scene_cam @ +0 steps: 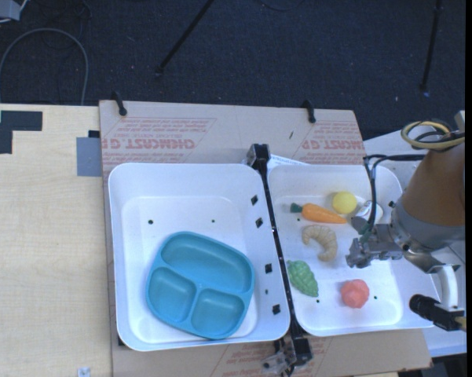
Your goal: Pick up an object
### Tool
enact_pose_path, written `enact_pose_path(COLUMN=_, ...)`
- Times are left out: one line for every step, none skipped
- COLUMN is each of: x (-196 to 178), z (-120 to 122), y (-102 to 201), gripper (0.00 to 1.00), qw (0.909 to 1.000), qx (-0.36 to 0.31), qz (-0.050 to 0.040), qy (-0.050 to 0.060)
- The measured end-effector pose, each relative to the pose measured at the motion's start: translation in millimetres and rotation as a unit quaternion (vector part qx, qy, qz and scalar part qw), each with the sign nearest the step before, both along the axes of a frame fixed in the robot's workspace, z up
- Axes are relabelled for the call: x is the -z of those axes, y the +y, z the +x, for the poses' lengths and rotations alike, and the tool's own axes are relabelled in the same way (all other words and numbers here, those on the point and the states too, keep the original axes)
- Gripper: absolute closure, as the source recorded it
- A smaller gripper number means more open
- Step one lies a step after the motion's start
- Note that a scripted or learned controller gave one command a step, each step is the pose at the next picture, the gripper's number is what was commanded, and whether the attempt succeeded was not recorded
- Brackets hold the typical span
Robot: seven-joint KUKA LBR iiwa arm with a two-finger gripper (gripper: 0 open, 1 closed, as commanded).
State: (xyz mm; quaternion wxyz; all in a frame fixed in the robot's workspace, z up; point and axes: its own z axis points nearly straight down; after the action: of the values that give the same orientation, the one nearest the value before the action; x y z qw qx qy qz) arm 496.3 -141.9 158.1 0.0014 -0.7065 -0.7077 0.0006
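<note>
Right bin [381, 314] holds a carrot [323, 214], yellow ball [345, 203], tan curl [323, 241], green piece [303, 277], red lump [355, 293] — end effector [360, 256] low between them; finger spread cannot be told. Blue tray [200, 283] sits left.

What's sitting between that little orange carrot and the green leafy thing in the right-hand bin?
In the camera view, a tan curled shrimp-like toy lies between the orange carrot and the green leafy piece.
</note>
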Motion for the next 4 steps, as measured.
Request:
enact_pose_path(x=-41.8, z=1.8, y=2.3, gripper=1.0, qw=1.0, qx=0.0, qz=-0.0004, qy=-0.001)
enact_pose_path(x=-97.1, z=-0.7, y=11.1, gripper=1.0, qw=1.0, qx=0.0, qz=-0.0006, qy=-0.002)
enact_pose_path(x=-94.3, z=0.0, y=52.9, gripper=1.0, qw=1.0, qx=0.0, qz=0.0001, qy=0.0)
enact_pose_path(x=-91.6, z=-4.5, y=98.6, gripper=1.0, qw=1.0, qx=0.0, qz=0.0001, qy=0.001)
